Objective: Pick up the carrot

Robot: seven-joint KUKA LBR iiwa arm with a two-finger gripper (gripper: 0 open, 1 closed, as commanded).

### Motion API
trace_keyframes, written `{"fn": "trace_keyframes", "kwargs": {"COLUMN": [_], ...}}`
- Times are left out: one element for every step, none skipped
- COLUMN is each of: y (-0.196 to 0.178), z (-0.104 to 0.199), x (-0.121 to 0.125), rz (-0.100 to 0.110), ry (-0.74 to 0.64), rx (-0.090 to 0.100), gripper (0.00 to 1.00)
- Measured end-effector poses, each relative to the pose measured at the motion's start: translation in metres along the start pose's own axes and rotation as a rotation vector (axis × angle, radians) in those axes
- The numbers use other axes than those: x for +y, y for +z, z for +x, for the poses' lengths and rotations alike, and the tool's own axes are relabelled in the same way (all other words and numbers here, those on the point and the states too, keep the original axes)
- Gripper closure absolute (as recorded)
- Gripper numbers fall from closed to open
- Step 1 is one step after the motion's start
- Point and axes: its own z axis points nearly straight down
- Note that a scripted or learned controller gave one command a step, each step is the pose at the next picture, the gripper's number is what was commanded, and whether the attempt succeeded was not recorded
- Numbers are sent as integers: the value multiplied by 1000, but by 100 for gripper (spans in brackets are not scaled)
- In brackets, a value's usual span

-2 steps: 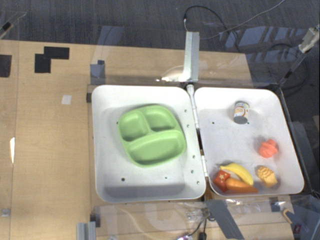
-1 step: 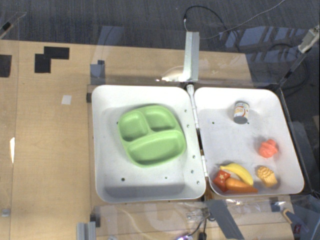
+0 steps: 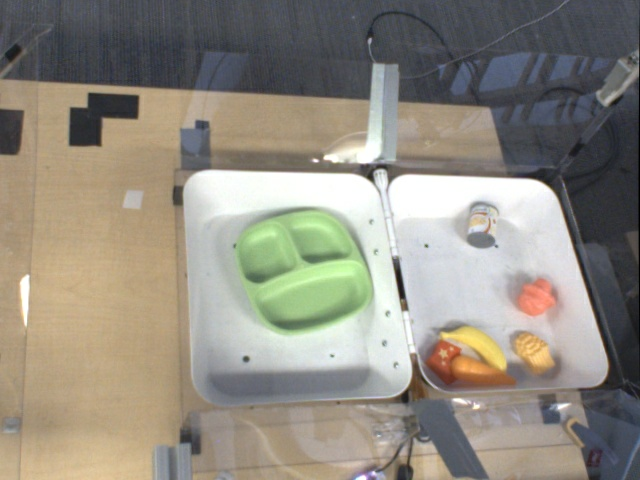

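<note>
The carrot (image 3: 482, 372) lies in the right bin (image 3: 450, 298), at its near edge. A yellow banana (image 3: 477, 345) touches it just behind, and a red strawberry (image 3: 443, 355) presses its left end. It looks like a light, hard, smooth toy. The bare right end seems easiest to pinch. I cannot tell how the tool stands.

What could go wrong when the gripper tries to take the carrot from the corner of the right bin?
1. The carrot lies tight between the banana and the red fruit, so the gripper may catch or push a neighbour instead.
2. It sits against the near wall of the right bin, close to the corner, which probably leaves little room beside it to come down.
</note>
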Motion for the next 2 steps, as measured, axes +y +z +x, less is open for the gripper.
{"fn": "trace_keyframes", "kwargs": {"y": [0, 0], "z": [0, 6], "x": [0, -11], "rz": [-1, -1], "ry": [-359, -540], "rx": [0, 0], "gripper": [100, 100]}}
